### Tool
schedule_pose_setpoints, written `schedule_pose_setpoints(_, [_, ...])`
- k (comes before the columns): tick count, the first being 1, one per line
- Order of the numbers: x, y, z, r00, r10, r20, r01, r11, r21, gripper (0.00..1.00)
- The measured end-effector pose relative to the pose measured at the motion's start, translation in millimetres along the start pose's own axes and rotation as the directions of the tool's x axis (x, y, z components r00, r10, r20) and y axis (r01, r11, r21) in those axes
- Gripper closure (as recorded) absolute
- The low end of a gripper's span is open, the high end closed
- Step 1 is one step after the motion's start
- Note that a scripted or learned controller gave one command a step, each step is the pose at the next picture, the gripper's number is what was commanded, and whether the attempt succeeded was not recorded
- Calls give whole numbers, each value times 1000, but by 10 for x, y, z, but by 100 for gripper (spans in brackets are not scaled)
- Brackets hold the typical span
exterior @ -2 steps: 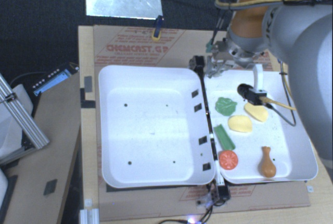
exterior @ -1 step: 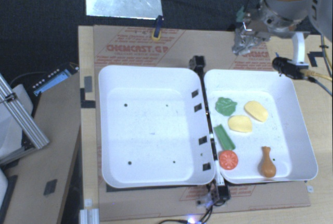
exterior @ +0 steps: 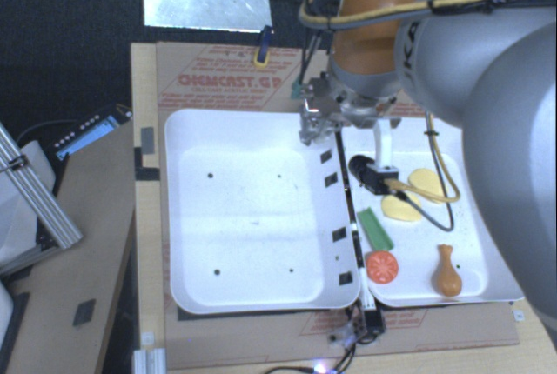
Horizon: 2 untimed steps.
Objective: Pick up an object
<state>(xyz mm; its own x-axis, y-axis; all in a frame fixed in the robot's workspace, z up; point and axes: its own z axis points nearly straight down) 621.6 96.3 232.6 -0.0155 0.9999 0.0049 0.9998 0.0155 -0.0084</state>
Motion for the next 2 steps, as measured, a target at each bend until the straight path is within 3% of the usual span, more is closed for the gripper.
schedule_pose_setpoints(1, [-27,486,413,1000,10,5,-9,1000,-10,100])
schedule_pose_setpoints(2, [-320,474,-59,1000,16,5,-16,1000,-14,100])
